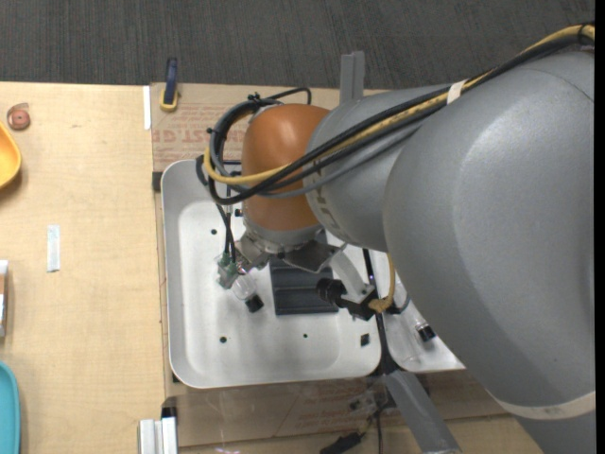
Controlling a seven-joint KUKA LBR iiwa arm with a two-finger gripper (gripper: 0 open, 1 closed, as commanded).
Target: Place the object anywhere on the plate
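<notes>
My gripper (304,293) hangs low over the middle of the left white bin (194,348). It looks like a dark block under the wrist's orange band (279,173). A small green circuit part with wires (228,270) sits at the wrist's left side. The big grey arm (473,216) reaches in from the right and hides the bin's right half and whatever lies under the gripper.
On the wooden bench at the left are a yellow object (8,159), a small reddish disc (17,117), a white strip (53,249) and a teal edge (8,410). A corner of the second bin (430,348) peeks out below the arm. A blue clamp (170,85) sits behind the bin.
</notes>
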